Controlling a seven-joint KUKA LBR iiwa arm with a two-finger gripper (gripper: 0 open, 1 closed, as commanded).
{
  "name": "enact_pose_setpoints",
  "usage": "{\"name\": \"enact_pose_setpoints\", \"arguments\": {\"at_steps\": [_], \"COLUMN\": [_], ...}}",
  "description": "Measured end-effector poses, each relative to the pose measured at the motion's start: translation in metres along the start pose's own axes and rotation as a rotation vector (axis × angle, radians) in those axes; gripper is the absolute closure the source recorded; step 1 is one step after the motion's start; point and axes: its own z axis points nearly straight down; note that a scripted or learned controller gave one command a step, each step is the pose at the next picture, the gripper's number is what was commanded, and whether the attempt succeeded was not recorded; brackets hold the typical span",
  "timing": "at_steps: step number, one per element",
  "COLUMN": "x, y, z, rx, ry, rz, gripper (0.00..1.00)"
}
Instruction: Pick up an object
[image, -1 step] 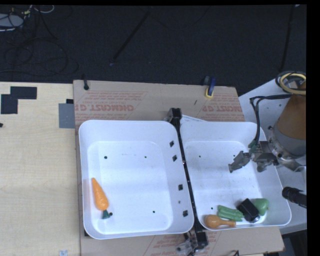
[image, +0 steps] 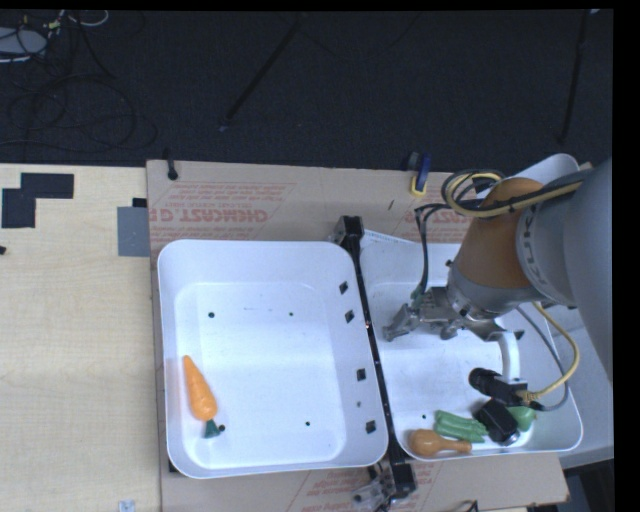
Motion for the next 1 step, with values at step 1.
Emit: {"name": "enact_pose_setpoints", "arguments": {"at_steps": [1], "x": [0.0148], "y": [0.0623], "z": [-0.0508], "rx": [-0.005], "ry": [0.000], "rz": [0.001], "gripper": [0.00]}}
